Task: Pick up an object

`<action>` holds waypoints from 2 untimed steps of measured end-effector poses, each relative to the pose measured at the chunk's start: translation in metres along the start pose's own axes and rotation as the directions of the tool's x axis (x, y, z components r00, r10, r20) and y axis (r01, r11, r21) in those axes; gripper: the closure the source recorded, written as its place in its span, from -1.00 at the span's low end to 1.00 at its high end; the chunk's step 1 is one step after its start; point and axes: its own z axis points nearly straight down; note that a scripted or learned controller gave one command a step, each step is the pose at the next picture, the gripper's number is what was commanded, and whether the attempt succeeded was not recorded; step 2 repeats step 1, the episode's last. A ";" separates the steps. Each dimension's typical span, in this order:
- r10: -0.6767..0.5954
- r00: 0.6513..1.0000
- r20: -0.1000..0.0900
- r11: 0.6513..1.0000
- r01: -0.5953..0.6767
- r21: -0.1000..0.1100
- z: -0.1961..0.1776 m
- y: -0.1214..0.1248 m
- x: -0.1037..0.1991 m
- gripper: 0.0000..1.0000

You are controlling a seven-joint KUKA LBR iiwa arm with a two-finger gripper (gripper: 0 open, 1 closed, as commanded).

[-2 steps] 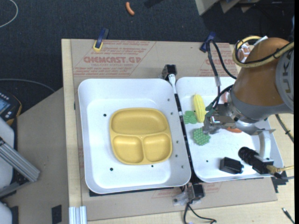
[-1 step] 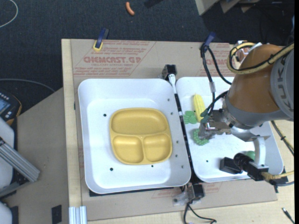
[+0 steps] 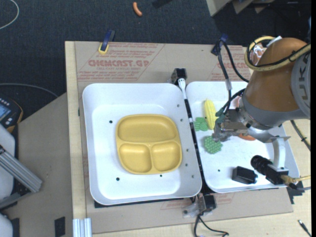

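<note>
This is a robotics lab. A grey and orange arm [image 3: 276, 78] works over two white bins [image 3: 94, 132] clamped on a cardboard-covered bench [image 3: 123, 58], with loose cables [image 3: 224, 68] and dark carpet [image 3: 59, 14] around.

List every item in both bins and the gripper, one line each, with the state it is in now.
yellow divided plate: upright in the left bin, its three compartments bare.
corn cob: lying flat in the right bin.
green leafy piece: lying beside the corn cob.
green bumpy piece: lying flat just under the gripper.
black block: lying flat near the front rim.
gripper: low over the green pieces.
</note>
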 end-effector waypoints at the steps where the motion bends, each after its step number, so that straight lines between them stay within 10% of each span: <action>1: 0.002 1.000 0.000 1.000 -0.002 0.004 0.007 -0.004 -0.013 1.00; 2: 0.002 1.000 0.000 1.000 -0.002 0.004 0.007 -0.004 -0.013 1.00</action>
